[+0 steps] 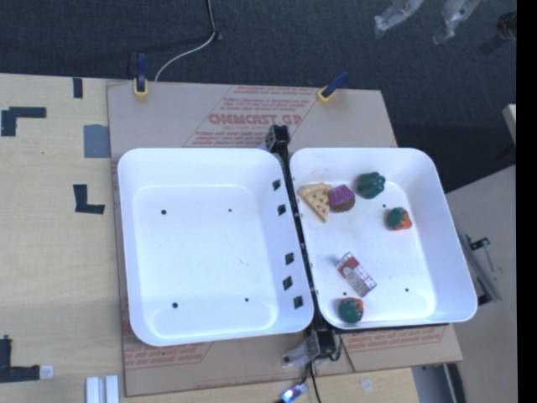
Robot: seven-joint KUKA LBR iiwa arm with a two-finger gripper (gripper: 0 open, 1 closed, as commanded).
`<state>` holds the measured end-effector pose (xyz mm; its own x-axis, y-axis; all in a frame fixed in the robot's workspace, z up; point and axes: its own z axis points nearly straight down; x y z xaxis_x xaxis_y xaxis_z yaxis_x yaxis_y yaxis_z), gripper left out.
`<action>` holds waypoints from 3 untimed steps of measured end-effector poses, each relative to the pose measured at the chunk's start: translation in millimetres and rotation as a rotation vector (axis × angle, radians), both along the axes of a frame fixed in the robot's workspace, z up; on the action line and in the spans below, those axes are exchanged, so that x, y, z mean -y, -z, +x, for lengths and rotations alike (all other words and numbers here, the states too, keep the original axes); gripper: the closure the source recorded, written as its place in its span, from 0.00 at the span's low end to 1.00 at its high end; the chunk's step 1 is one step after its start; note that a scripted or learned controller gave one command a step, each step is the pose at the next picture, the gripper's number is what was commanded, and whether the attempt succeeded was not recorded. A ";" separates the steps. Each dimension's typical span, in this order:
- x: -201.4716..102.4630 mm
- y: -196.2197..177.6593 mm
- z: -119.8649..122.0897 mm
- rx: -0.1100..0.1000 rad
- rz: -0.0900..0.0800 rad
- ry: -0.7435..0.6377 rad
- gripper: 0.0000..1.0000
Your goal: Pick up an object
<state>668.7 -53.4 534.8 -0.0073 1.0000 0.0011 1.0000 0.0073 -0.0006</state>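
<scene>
Five small objects lie in the right bin. A yellow wedge with red spots sits near the divider, touching a purple lump. A dark green piece lies toward the upper middle. A green and orange piece lies just below it. A red and white packet lies flat in the lower half. A green and red piece rests at the lower rim. My gripper hangs at the frame's upper right, beyond the desk, fingers spread wide, holding nothing. The left bin adjoins.
</scene>
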 end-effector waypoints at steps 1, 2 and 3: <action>-77.8 0.2 -0.3 0.000 0.001 -0.002 0.00; -148.8 21.3 -21.8 -0.003 0.000 -0.001 0.00; -226.5 -0.2 -11.9 0.001 0.001 -0.002 0.00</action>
<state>656.8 173.1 535.0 -0.0090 1.0000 0.0020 1.0000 0.0090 0.0007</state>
